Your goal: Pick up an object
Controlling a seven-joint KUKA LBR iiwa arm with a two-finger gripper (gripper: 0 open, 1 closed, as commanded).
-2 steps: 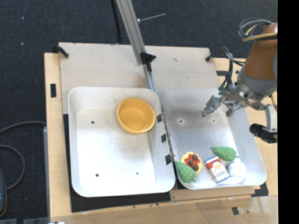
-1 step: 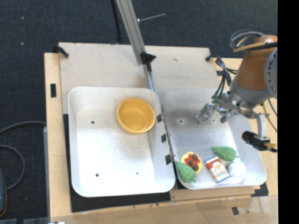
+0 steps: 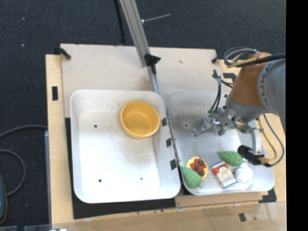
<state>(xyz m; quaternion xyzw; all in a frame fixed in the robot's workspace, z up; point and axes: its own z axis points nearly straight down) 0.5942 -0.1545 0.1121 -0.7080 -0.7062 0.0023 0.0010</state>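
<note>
**Gripper poised over the right bin, nothing in its grasp yet**

The step in hand looks like the approach: the arm (image 3: 252,88) reaches in over the right bin (image 3: 185,107), and its gripper (image 3: 208,125) hangs above the bare upper part of that bin, well apart from the objects lying along the near edge. The fingers are small and dark against the white floor, and whether they stand apart or together cannot be told at this size; no object shows between them.

The candidates for picking cluster at the bin's lower end. A small yellow dish holding red berries (image 3: 198,166) lies beside a green knobbly toy (image 3: 192,178), the two touching or nearly so. To their right sits a red-and-white carton (image 3: 224,173), flat-faced and boxy, next to a rounded white object (image 3: 244,174) that almost blends with the bin. A second green toy (image 3: 231,157), also bumpy, lies just above the carton, near the black cable end by the wrist.

Judging from this, the next move calls for travel toward the near edge, then a descent onto one item; the carton offers flat parallel sides, while the green toys look soft and irregular. The crowding makes a clean single grasp harder.

In the left bin (image 3: 82,129), a smooth yellow plastic bowl (image 3: 139,119) sits upright near the top, alone.
</note>
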